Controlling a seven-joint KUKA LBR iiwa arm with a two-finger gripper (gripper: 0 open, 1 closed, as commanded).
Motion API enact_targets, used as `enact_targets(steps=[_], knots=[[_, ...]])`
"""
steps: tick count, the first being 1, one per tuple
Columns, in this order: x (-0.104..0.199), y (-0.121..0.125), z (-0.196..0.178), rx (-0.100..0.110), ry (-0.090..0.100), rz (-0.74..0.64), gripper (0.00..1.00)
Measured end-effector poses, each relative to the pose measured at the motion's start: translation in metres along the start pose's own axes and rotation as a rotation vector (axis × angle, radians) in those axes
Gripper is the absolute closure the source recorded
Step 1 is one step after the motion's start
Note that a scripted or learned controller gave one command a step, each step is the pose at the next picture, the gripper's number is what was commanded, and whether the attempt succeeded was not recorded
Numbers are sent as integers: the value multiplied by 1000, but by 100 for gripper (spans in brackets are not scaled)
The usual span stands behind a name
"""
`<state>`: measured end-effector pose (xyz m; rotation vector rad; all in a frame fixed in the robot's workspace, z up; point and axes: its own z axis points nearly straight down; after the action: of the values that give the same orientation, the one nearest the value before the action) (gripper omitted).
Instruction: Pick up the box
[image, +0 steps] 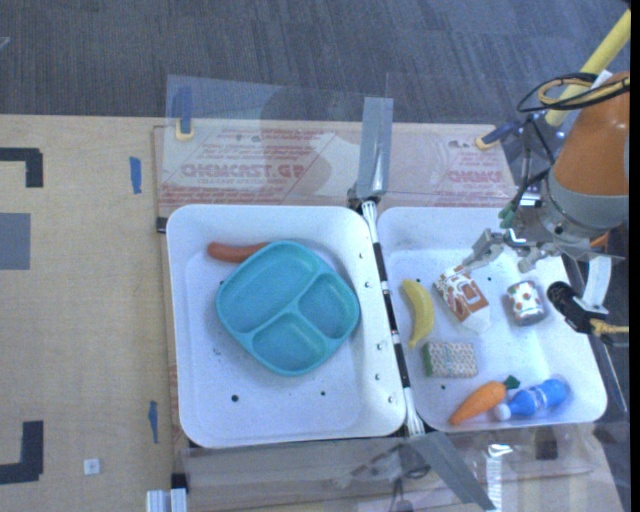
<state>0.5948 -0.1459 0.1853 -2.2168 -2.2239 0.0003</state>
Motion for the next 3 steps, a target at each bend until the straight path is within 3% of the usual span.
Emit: enact_targets(steps=[1,2,3], knots=[[17,-83,66,-1,-1,-130,0],[40,-101,91,-28,-12,-185,0],[40,-98,79,-37,-13,-184,100]])
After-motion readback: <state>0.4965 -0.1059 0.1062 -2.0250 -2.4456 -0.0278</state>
